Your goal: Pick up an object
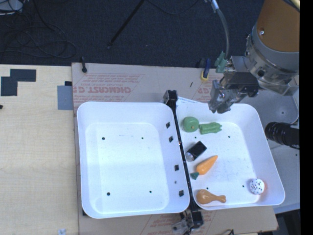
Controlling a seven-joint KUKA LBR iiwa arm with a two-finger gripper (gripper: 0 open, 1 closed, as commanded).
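Lying nearest camera: orange pear-shaped toy point(211, 197) in right bin point(268, 146), beside divider. Hovering over bin's far rim: end effector point(220, 105), opening impossible to tell. Risking missed grasp: green toys point(201, 126) crowding divider, likely slipping sideways.

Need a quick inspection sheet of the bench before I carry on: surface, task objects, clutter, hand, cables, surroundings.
Surface: two shallow white bins side by side, left bin and right bin, on brown cardboard.
Job's things, all in the right bin: green round toy, green elongated toy, black block, orange carrot toy, orange pear-shaped toy, white speckled ball.
Clutter: nothing seen.
Hand: hand above the right bin's far edge, holding nothing visible.
Cables: grey hose to the wrist; black leads on the dark floor.
Surroundings: pale wooden bench.
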